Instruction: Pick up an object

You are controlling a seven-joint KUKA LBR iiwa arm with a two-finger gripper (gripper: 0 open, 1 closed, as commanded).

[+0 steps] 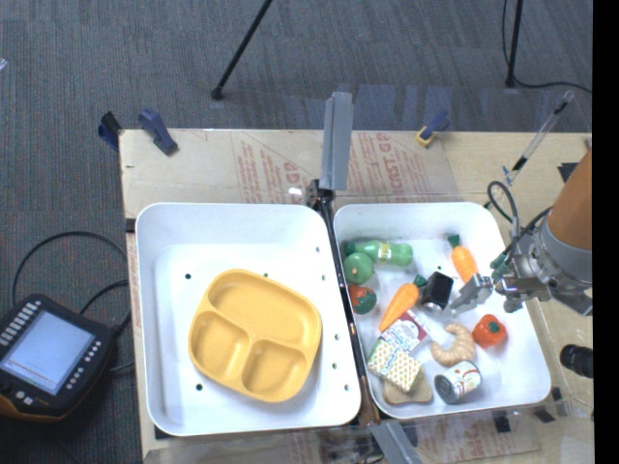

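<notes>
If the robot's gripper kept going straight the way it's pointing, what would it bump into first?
Probably the small black block. The gripper points left across the right bin, and the block lies right in front of it, with the big carrot just beyond. Height is hard to judge.

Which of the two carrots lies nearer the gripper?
The smaller carrot, by the bin's far right; the bigger carrot lies left of the black block.

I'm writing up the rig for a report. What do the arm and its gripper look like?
The arm enters from the right: an orange band over a grey wrist section. Below that sits a metallic grey gripper with slim silver fingers. Thin dark cables loop beside the wrist.
</notes>
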